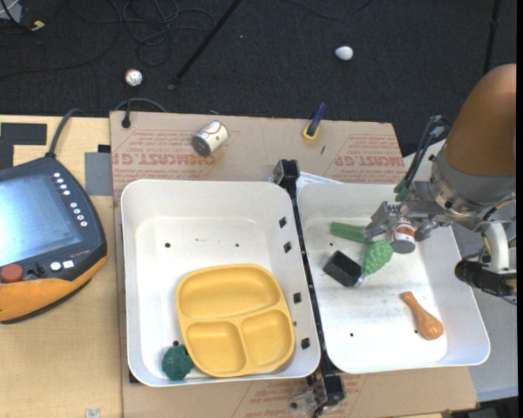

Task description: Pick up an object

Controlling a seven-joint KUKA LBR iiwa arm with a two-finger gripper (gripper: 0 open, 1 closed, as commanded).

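My gripper (396, 225) hangs low over the upper middle of the right bin (471, 342). Directly under and left of it lie a green bumpy object (376, 258) and a green stick (346, 231). A black block (341, 268) sits just left of the green bumpy object. Nearer the front right of this bin lies an orange wooden piece (422, 315). A small red and white thing (404, 232) shows at the gripper's tip; I cannot tell if it is part of the gripper or an object.
The left bin (157, 225) holds a yellow divided plate (234, 318) and a dark green ball (177, 362) at its front left. A small can (209, 138) and a yellow-blue tool (313, 124) lie on the cardboard behind the bins. A teach pendant (30, 233) sits at the left.
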